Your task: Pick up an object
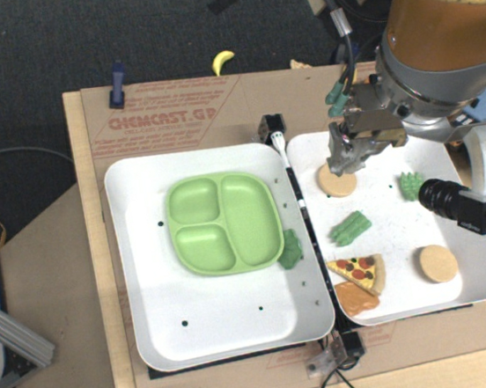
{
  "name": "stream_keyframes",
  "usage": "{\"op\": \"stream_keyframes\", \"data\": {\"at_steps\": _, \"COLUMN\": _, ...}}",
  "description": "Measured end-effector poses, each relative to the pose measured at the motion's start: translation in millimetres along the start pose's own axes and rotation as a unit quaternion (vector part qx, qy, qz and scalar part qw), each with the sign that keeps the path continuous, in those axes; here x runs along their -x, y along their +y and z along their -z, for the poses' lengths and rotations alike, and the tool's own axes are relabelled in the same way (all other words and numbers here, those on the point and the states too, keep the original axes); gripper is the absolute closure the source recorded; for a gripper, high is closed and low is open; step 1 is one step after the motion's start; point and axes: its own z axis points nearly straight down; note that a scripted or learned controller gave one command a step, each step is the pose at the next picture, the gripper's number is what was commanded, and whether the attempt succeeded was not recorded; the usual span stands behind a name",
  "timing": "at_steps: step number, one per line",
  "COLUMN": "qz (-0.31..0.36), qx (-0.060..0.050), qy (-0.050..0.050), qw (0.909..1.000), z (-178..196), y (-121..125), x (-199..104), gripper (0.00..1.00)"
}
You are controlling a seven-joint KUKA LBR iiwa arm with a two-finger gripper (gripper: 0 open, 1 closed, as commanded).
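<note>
The orange-banded arm (444,2) looms closest to the lens, coming in from two o'clock. Its tool (346,164) hangs over the right bin (469,292), its tip at the top edge of a tan round cookie (339,183) at the bin's eleven o'clock; whether the tool is spread or pressed together cannot be told, and nothing shows between its fingers.

Outward from the cookie, toward five o'clock, lies a green pickle-like piece (349,227). A small green leafy piece (411,185) sits at three o'clock of the cookie. A pizza slice (360,272) rests at the bin's seven o'clock, touching an orange piece (356,299), and a tan bun (436,263) lies near four o'clock.

The left bin (152,316) carries a green divided plate (225,223), with a dark green piece (290,249) at its four o'clock edge. Both bins rest on the cardboard-covered surface (95,146).
</note>
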Motion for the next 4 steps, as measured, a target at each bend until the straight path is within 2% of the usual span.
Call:
{"op": "stream_keyframes", "data": {"at_steps": 1, "qz": 0.003, "qx": -0.015, "qy": -0.002, "qw": 0.9999, "z": -173, "y": -7, "x": -99, "gripper": 1.0}}
{"op": "stream_keyframes", "data": {"at_steps": 2, "qz": 0.001, "qx": 0.002, "qy": 0.003, "qw": 1.0, "z": 59, "y": 1, "x": -119, "gripper": 1.0}}
{"op": "stream_keyframes", "data": {"at_steps": 3, "qz": -0.006, "qx": -0.017, "qy": -0.005, "qw": 0.9998, "z": -109, "y": -5, "x": -44, "gripper": 1.0}}
{"op": "stream_keyframes", "data": {"at_steps": 4, "qz": -0.001, "qx": 0.002, "qy": 0.001, "qw": 1.0, "z": 45, "y": 1, "x": -36, "gripper": 1.0}}
